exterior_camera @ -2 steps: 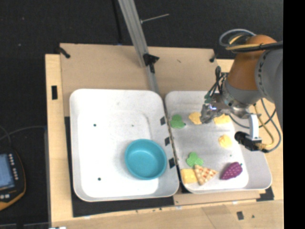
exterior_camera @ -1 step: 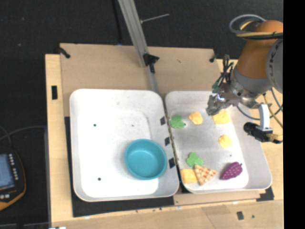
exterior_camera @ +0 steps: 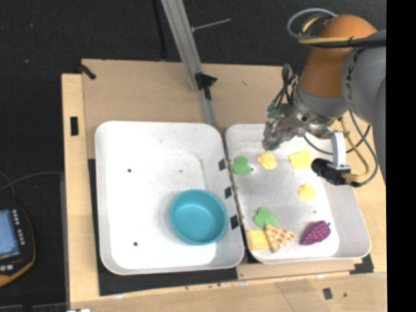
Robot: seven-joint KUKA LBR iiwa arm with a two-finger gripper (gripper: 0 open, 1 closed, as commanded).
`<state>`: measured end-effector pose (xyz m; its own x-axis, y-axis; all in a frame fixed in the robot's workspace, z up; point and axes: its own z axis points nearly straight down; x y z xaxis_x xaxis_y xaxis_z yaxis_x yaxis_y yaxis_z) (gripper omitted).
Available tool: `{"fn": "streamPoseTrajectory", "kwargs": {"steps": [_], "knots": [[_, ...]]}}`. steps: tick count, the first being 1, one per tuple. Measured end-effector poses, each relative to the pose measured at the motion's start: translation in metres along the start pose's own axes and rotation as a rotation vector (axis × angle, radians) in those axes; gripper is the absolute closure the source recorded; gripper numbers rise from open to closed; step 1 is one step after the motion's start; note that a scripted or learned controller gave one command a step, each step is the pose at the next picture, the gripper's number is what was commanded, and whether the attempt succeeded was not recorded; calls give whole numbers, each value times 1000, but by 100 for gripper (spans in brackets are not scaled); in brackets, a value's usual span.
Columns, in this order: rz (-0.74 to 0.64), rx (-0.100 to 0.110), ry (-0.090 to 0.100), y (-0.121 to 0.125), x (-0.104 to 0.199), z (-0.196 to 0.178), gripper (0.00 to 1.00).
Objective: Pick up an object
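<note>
My gripper point(exterior_camera: 273, 138) hangs over the far edge of the right bin point(exterior_camera: 344, 239), just above a small yellow piece point(exterior_camera: 267, 161). Nothing shows between its fingers. In that bin also lie a green piece point(exterior_camera: 242, 166), a yellow square point(exterior_camera: 300, 159), a small yellow lump point(exterior_camera: 307, 191), a second green piece point(exterior_camera: 264, 216), a pizza slice point(exterior_camera: 280, 238) beside a yellow block point(exterior_camera: 257, 240), and purple grapes point(exterior_camera: 315, 232).
A blue bowl point(exterior_camera: 198, 216) sits in the left bin point(exterior_camera: 130, 148) near its right wall. A slanted metal pole point(exterior_camera: 188, 51) rises behind the bins. A black cable plug point(exterior_camera: 328, 171) hangs over the right bin's right side.
</note>
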<state>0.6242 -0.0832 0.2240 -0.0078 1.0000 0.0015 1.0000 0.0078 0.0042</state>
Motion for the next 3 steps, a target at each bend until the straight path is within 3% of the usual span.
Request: {"fn": "streamPoseTrajectory", "kwargs": {"steps": [2, 3], "knots": [[0, 1, 0, 29, 99, -24, 100], [5, 2, -3, 37, 149, -13, 100]]}}
